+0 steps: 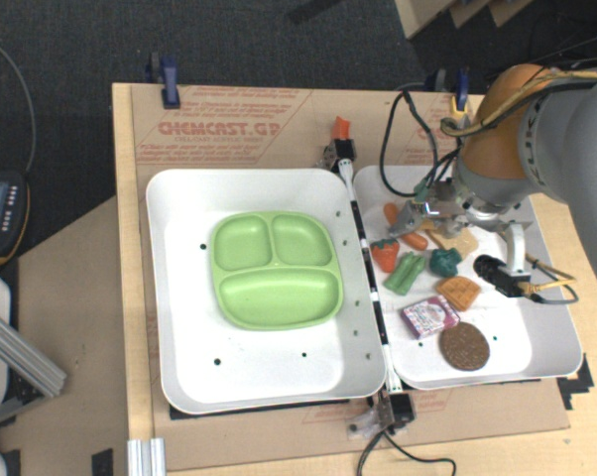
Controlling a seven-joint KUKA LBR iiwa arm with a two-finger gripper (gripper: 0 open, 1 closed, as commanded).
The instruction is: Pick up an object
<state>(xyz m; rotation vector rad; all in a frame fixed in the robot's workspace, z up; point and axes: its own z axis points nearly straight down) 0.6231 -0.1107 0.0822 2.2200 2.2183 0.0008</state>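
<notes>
tool [424,213]: low over right bin [532,340], centre-right of frame; grip state, can't tell
green pickle [402,273]: probably light, hard, kinda slick; pinch across its middle

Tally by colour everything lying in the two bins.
Green: 2, plate, green piece
Teal: 1, teal piece
Orange-red: 3, orange chip, carrot, red piece
Tan: 1, tan square
Pink: 1, pink packet
Brown: 1, brown disc
Total: 9; the hand may hide more
</notes>
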